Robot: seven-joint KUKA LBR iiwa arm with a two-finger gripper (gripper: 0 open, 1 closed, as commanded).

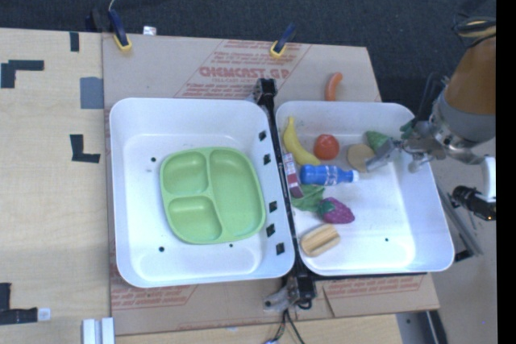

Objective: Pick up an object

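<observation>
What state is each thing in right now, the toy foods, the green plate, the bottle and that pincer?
Green plate: flat in left bin, nothing on it.
Banana: lying in right bin.
Tomato: resting beside banana.
Blue bottle: on its side.
Purple eggplant: lying loose.
Bread roll: lying loose.
Orange carrot: outside bins, on cardboard.
Pincer: low over right bin, holding nothing.

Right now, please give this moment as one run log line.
arm: over right bin | pincer: near green toy, nothing seen held | bottle: lying in bin | left bin: green tray
</observation>
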